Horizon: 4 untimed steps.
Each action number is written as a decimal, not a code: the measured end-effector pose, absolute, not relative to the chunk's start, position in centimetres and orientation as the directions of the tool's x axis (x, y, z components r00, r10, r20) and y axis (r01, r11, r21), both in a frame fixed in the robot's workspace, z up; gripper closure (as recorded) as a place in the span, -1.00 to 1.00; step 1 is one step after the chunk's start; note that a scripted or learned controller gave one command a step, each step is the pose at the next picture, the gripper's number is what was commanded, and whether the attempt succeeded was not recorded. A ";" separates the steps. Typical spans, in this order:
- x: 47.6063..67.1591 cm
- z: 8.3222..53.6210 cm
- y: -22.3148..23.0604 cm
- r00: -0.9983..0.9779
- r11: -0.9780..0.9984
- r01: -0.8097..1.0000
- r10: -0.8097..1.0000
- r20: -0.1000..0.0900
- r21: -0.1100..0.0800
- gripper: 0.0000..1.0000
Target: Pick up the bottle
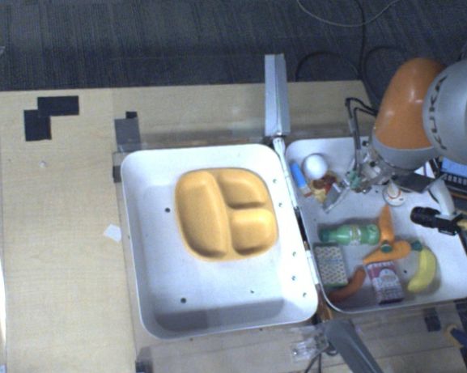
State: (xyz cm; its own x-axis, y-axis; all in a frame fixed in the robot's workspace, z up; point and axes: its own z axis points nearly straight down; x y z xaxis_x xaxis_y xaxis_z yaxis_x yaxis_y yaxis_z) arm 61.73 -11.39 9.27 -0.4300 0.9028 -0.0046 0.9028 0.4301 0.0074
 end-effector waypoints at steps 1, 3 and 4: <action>56.0 9.0 -10.8 -0.263 0.263 0.965 0.965 -0.005 0.014 -1.00; 49.3 9.0 -10.2 0.074 -0.074 0.997 0.997 -0.001 0.022 -1.00; 49.6 10.2 -10.1 0.071 -0.071 0.997 0.997 0.001 0.026 1.00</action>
